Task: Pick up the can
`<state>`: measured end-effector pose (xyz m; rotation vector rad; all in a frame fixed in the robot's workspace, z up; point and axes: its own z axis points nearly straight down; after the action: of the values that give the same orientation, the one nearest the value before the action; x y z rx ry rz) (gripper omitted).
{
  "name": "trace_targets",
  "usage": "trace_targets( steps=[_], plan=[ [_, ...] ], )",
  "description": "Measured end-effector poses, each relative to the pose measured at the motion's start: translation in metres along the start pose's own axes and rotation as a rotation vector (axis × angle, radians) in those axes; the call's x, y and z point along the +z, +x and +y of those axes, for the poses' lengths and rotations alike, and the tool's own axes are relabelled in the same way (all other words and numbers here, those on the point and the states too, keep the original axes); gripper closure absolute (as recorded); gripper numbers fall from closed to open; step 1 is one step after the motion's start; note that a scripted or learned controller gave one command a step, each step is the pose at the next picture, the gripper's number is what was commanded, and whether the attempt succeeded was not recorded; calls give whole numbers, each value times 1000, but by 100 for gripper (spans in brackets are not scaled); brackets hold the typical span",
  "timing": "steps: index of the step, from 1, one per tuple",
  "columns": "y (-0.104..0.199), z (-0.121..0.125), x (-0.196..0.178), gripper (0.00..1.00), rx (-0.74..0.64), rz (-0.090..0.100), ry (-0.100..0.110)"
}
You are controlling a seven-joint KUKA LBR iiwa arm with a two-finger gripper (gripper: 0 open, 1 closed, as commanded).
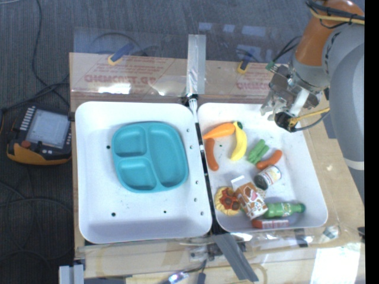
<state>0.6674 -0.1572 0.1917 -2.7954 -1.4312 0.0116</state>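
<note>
The claw (272, 110) hung over the far right corner of the right bin (299, 176); whether it was apart or together, I couldn't tell from where I stood. Well apart from it, the can (269, 176) lay tipped on the bin floor, just below a red sausage (273, 157) and beside a carton (252, 200). A banana (238, 144) sat further left. The left bin (95, 188) held a blue tray (149, 157).
</note>
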Motion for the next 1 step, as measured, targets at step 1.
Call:
trace_targets(
  steps=[1],
  plan=[
    [-35, 25, -56, 100, 50, 3, -4]
  ],
)
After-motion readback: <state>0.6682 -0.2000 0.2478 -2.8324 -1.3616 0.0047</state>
